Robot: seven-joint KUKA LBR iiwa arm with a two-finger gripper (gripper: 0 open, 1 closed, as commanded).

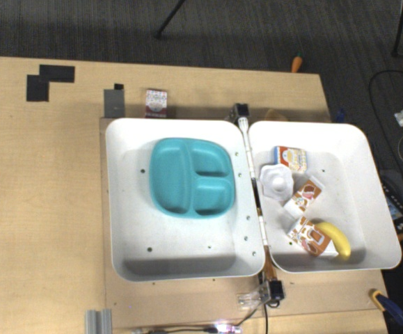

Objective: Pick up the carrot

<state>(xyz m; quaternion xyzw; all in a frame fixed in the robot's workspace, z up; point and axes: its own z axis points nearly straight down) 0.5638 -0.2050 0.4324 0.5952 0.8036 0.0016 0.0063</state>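
The right bin (pixel 368 186) holds a small heap of items. A yellow banana (pixel 333 239) lies near its front edge, beside a brown and white snack packet (pixel 308 236). A second such packet (pixel 304 195) lies just behind it. A white cup (pixel 276 181) sits near the bin's left wall, and behind the cup stands a small white carton with an orange label (pixel 289 158). The left bin (pixel 128 207) holds a teal divided plate (pixel 191 176).
A small orange object (pixel 296 64) sits at the bench's far edge; I cannot tell what it is. A small printed box (pixel 156 102) and a grey bracket (pixel 114 101) stand behind the left bin. Cables and a clip (pixel 271 292) lie at the front between the bins.
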